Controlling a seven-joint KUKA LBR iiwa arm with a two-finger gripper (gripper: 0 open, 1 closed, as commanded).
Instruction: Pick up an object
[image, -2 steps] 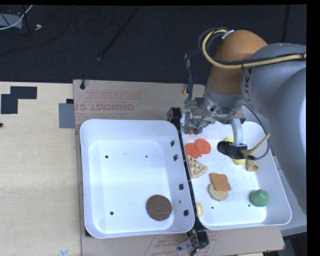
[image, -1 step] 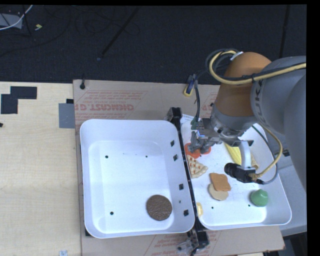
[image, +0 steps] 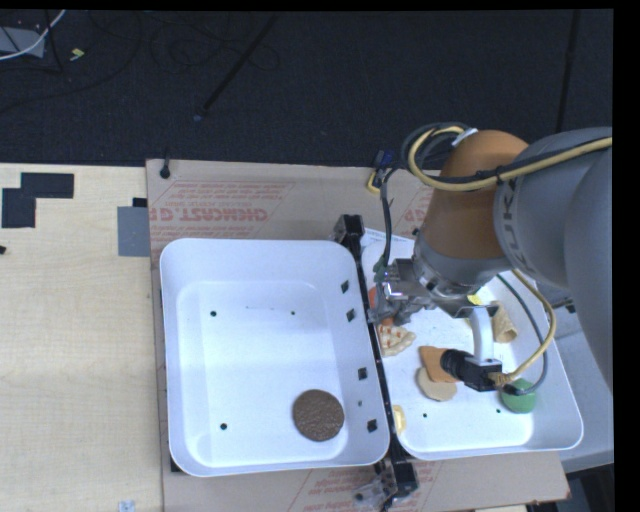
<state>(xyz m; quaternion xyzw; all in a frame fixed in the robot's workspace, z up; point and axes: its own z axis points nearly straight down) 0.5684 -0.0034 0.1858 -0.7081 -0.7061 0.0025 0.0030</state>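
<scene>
End effector (image: 388, 296) low over upper left part of right bin (image: 480, 432), close to wall between bins; released or clenched: cannot tell. Tan waffle-like piece (image: 396, 339) just below it in frame. Orange-tan rounded pieces (image: 434, 378) to lower right of that. Green round thing (image: 518, 400) further right. Small yellow bit (image: 398, 418) at bin's lower left. Brown disc (image: 318, 414) in left bin (image: 250, 340), lower right part. Pale wood tabletop (image: 70, 350) at frame left.

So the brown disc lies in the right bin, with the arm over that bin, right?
No: the camera view shows the brown disc in the left bin. The arm is over the right bin.
</scene>
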